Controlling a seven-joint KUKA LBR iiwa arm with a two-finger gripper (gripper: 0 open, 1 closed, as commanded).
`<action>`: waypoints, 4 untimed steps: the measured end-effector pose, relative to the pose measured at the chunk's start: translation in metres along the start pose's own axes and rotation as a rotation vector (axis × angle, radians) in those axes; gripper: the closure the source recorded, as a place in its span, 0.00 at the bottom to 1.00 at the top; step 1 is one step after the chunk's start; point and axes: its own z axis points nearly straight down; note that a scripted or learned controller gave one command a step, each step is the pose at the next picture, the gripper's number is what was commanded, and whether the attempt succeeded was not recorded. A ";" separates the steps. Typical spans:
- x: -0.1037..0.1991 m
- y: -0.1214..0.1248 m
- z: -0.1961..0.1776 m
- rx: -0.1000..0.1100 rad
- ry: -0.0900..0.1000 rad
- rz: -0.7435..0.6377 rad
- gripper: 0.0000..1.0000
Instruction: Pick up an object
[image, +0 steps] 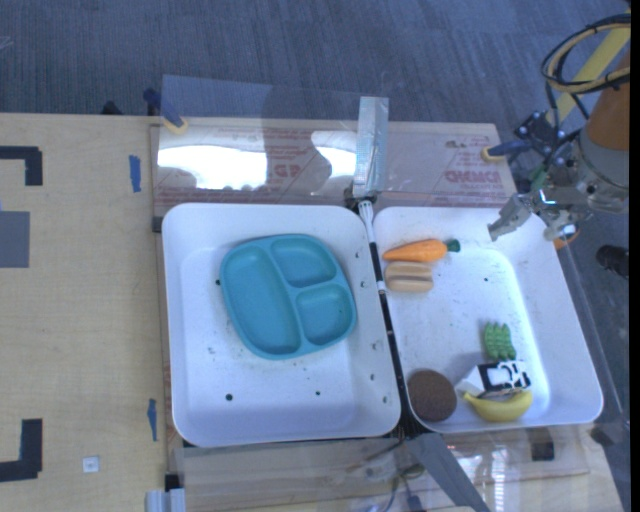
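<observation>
- Fingers (532, 216) spreading open, gripping nothing, hovering over right bin's (560, 330) far right corner.
- Right bin holding carrot (416, 251), bun (409, 278), green piece (498, 340), brown disc (432, 394), banana (498, 404).
- Left bin (190, 330) holding blue tray (288, 294).

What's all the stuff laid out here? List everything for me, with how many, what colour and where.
Bins: two, white, side by side on the bench.
Divided plate: one, blue, in the left bin.
Carrot: one, orange, far left corner of the right bin.
Hot dog bun: one, tan, just in front of the carrot.
Green toy: one, right bin, towards the near right.
Black and white item: one, just behind the banana.
Banana: one, yellow, near edge of the right bin.
Brown round piece: one, left of the banana.
Gripper: one, grey, above the right bin's far right corner.
</observation>
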 end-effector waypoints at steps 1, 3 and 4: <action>0.030 -0.015 -0.002 -0.001 0.000 -0.023 0.00; 0.079 0.006 0.132 -0.004 -0.001 -0.268 0.00; 0.078 0.008 0.119 -0.012 -0.003 -0.267 1.00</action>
